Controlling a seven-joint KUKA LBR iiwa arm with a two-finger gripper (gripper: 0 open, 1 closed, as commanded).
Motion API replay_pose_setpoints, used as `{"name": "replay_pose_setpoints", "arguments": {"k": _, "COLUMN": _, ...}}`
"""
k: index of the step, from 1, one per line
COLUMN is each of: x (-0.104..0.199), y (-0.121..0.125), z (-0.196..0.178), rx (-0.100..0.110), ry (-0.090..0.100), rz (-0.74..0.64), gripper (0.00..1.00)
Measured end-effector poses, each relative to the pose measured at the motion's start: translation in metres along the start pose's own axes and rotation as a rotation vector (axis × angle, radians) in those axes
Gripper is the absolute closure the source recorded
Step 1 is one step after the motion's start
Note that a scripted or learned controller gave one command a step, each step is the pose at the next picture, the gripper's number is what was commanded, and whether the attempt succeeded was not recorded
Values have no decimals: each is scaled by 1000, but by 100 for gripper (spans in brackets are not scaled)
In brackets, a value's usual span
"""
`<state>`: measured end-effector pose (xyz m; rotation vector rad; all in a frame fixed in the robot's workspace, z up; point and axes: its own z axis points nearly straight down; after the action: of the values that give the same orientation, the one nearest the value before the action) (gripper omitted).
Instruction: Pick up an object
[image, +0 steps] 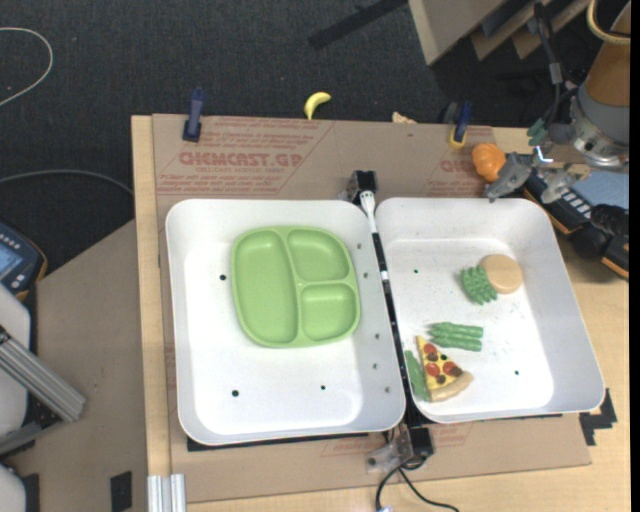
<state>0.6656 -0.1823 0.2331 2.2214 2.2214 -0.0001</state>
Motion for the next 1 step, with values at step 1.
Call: {"name": "replay_pose_setpoints", "arguments": {"k": 1, "x": 37, "y": -1, "z": 157, "rx": 10, "ry": 4, "rz": -3, "gripper": 0}}
